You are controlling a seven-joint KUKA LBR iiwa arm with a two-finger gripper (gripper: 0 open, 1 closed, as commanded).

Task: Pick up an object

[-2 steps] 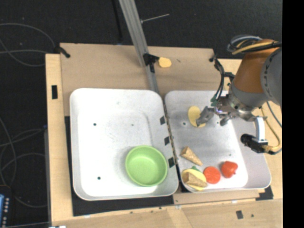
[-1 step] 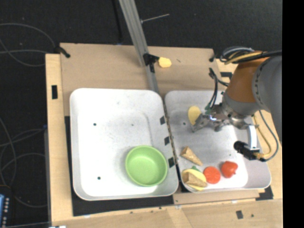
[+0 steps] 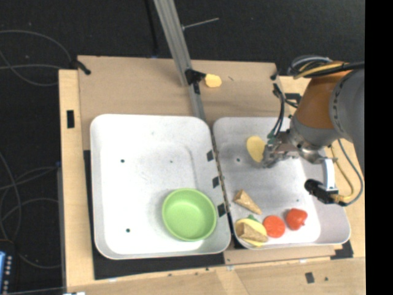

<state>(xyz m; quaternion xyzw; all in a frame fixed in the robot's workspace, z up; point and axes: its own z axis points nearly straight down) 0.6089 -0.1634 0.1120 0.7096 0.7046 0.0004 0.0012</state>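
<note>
My gripper (image 3: 270,154) is low in the right bin (image 3: 288,183), toward its far side, right beside a yellow rounded object (image 3: 254,147) that touches its left side. I cannot make out whether that object sits between the fingers. Nearer the front of the same bin lie a tan wedge (image 3: 245,201), a yellow-and-tan sandwich-like piece (image 3: 251,230), an orange-red ball (image 3: 274,226) and a red pepper-like object (image 3: 296,218). A green bowl (image 3: 189,214) rests in the left bin (image 3: 135,165), at its front right.
A slanted metal pole (image 3: 178,48) rises from the bench behind the bins, with a small yellow object (image 3: 213,80) beside its base. The divider between the bins carries black clips (image 3: 216,181). Cables hang off the arm's wrist at the right.
</note>
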